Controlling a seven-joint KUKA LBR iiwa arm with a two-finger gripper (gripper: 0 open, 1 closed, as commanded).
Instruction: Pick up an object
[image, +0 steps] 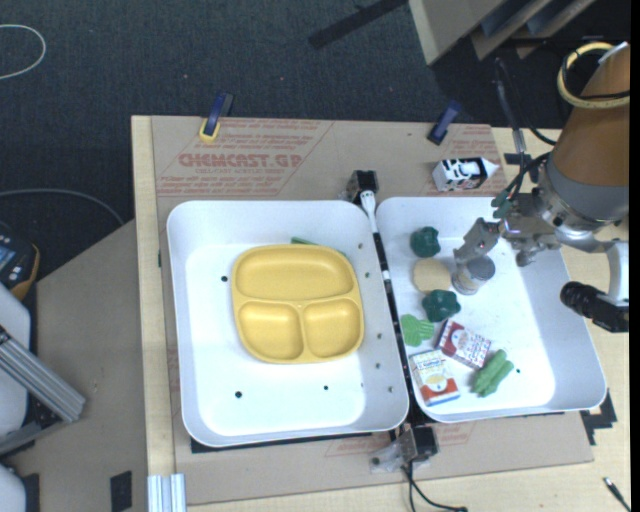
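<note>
Camera view, fixed, looking down at a slant. Item 1: left shallow white plastic bin (200, 330), holding a yellow three-compartment plastic tray (297, 302) about centre; a green sliver shows just past the tray's far edge, too little to name. Item 2: right shallow white plastic bin (570, 345), sharing its left wall w/ bin 1. Contents, far to near: dark green rounded plastic piece (425, 241); pale tan round disc (431, 274); second dark green rounded piece (440, 304); bright green leafy toy (416, 329); red-and-white flat packet (464, 346); small white carton w/ orange print (433, 374); green ribbed toy vegetable (492, 373). All packed in the bin's left half, several touching or overlapping. Item 3: grey two-finger gripper (474, 272) on the grey-and-orange arm, reaching in from the right, hanging over the bin's far-left part; nothing seen between its fingers; whether wide or narrow, cannot tell. Key relation: no object picked yet; nearest candidates are the tan disc just left of the claw and the second green piece just near-left. Room: bin's right half bare, approach from that side open; bin's left wall close behind the cluster, little margin there.
</note>
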